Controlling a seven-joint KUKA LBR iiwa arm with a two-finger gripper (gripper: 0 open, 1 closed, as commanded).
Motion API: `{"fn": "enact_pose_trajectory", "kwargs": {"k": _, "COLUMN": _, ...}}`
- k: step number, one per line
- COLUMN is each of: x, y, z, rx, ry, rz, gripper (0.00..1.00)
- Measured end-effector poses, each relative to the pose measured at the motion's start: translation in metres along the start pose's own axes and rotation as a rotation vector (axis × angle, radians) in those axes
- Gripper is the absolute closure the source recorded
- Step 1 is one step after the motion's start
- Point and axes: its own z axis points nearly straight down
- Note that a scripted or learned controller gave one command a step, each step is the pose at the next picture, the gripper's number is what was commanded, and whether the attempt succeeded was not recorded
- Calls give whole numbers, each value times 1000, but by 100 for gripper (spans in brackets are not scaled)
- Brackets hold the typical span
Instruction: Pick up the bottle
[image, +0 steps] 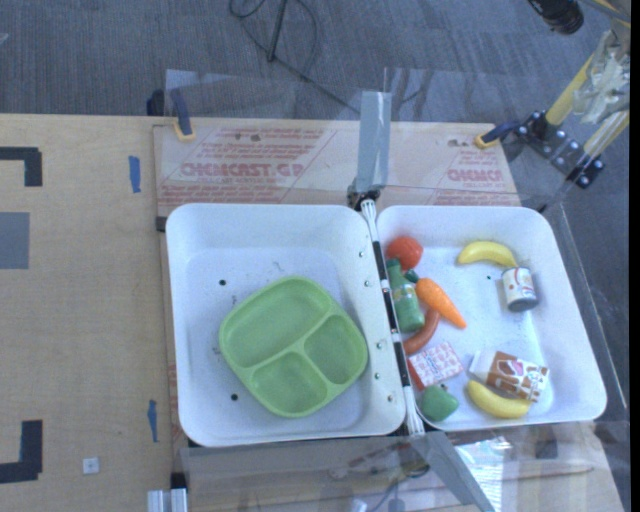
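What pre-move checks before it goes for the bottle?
1. Target located: ok, green plastic bottle lies in the right white bin, against the divider wall.
2. Top access: ok, nothing lies over it.
3. Side clearance: not ok, orange toy carrot and red toy tomato crowd it.
4. Hand state: cannot tell.
5. Other clutter: ok, small tin can and two yellow bananas lie apart from it.
6. Left white bin: ok, green divided plate is away from the target.
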Motion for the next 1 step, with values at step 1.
{"fn": "enact_pose_trajectory", "kwargs": {"k": 1, "x": 1, "y": -1, "z": -10, "rx": 1, "ry": 2, "rz": -4, "gripper": 100}}
